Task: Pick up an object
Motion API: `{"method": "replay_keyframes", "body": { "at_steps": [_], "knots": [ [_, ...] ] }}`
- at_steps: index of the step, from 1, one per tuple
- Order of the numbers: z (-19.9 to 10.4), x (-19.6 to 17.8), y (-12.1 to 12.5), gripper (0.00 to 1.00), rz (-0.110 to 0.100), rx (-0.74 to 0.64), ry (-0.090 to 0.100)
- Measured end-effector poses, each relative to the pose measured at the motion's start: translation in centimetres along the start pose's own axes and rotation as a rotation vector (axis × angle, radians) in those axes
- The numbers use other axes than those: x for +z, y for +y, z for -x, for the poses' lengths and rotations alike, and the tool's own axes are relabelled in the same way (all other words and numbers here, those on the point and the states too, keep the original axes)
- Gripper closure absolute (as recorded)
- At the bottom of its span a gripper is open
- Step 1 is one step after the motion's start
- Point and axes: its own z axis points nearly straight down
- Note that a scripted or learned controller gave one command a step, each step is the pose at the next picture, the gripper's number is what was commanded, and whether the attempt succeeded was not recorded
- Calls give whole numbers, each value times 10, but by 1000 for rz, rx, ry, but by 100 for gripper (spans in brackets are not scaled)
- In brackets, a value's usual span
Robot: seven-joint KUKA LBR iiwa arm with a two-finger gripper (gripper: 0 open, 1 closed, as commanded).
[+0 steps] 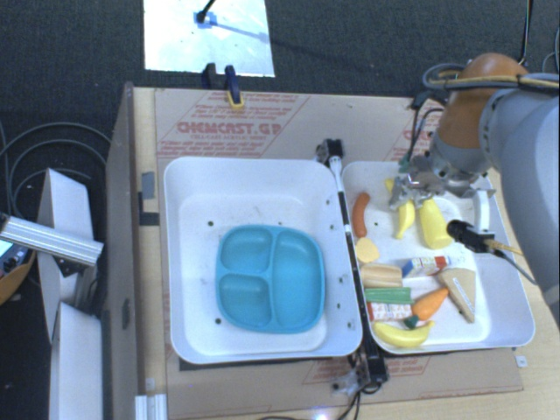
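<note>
Yellow banana lies in right bin, beside yellow block. Our gripper sits low over banana top; finger state: we cannot tell. Approach step, we judge. Next: close, lift straight.

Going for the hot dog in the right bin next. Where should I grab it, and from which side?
Grip the hot dog across its middle, coming straight down from above. It lies flat and long, running roughly parallel to the divider between the bins and close to it, so close across its narrow width. The far side looks tight against that wall; its other side has open floor. The end effector sits nearby.
</note>
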Motion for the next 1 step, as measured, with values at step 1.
{"method": "replay_keyframes", "body": {
  "at_steps": [1],
  "knots": [
    [-81,-98,-34,100,40,-5,-1]
  ]
}}
